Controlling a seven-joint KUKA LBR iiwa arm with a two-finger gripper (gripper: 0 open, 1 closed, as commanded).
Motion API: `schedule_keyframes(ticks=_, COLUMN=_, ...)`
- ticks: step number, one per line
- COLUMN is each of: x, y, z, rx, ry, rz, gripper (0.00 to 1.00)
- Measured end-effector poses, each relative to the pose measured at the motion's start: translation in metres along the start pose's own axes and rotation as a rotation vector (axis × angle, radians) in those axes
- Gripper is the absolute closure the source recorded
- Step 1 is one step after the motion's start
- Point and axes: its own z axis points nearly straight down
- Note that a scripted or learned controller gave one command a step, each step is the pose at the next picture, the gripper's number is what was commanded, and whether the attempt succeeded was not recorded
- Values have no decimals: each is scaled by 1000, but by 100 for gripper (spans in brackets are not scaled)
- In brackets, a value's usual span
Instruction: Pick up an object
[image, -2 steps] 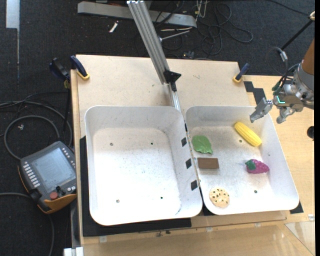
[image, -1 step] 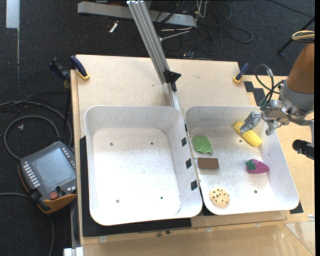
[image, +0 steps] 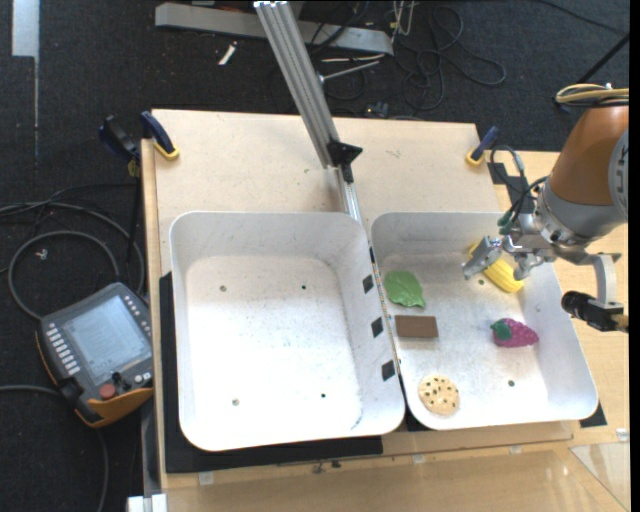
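Tool at yellow piece, far side of right bin; your grip is unconfirmed.
Near to far in the right bin: cookie, brown block, purple piece, green leaf, then yellow piece. The tool sits right over yellow; can't tell if it's spread or pinching. Yellow looks like light, stiff, slick plastic, so you'd likely take it across the narrow middle.

Yellow object — half behind jaws
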Motion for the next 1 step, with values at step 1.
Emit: schedule_keyframes(ticks=1, x=-1, y=7, z=59, rx=2, ry=8, rz=0, gripper=0)
